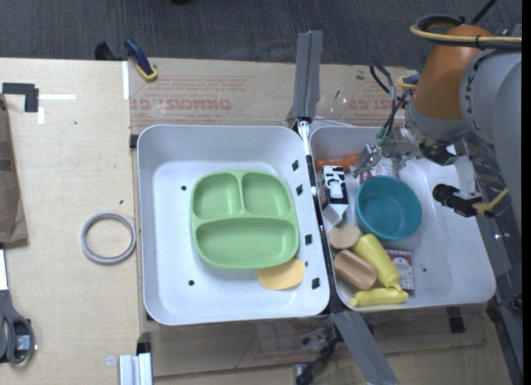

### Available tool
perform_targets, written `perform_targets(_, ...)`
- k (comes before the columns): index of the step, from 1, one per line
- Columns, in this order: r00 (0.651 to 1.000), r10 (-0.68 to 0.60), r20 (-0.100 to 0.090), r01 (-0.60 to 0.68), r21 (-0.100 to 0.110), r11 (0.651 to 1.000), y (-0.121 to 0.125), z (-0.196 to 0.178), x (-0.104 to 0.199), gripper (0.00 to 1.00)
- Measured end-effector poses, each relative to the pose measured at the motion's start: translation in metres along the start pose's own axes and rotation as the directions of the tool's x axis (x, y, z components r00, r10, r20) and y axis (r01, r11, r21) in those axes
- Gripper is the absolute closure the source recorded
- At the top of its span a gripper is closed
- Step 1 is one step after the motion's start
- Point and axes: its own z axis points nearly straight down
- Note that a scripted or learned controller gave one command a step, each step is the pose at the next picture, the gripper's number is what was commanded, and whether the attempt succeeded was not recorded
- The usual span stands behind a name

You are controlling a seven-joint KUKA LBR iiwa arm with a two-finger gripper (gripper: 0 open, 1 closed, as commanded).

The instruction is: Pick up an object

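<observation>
Right white bin (465, 280): left half crowded by round teal bowl (388, 207) and yellow plastic bottle (377, 260); right floor open.

The pale wooden bench (66, 176) carries two shallow white bins side by side, the left bin (153, 226) and the right bin (465, 280), resting partly on flattened cardboard (216, 97); a tape ring (109, 237) lies left of them

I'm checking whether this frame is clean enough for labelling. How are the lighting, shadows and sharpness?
Camera view: lighting is even and soft, with no harsh glare on the white bins; the green divided plate and the teal bowl look sharp, with faint shadows; the arm's orange band is softer, and the gripper beneath it is hard to read.
</observation>
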Motion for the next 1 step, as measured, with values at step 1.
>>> perform_targets(1, 0.995, -0.095, 0.002, 0.095, -0.001, 0.995, -0.0167, 0.0095, 0.0137, 0.00)
